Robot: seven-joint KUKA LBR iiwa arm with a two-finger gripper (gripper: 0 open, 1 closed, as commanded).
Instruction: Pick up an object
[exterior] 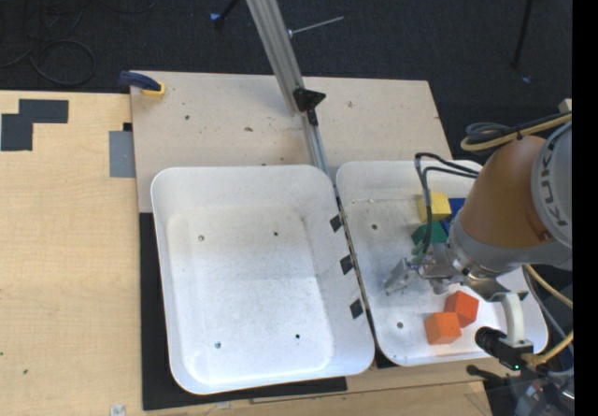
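- The grey arm with its orange band (505, 194) reaches into the right shallow white bin (383, 190).
- The gripper (404, 276) sits low over the bin floor; whether it is spread or pinching, I cannot tell.
- Two orange blocks (451, 318) lie near it; a yellow block (438, 208), a blue piece (456, 207) and a green piece (430, 235) sit behind.
- The left white bin (187, 194) rests on the counter (215, 120).

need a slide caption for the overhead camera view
KUKA arm's claw low in the right bin beside orange blocks, a yellow block and a green piece.
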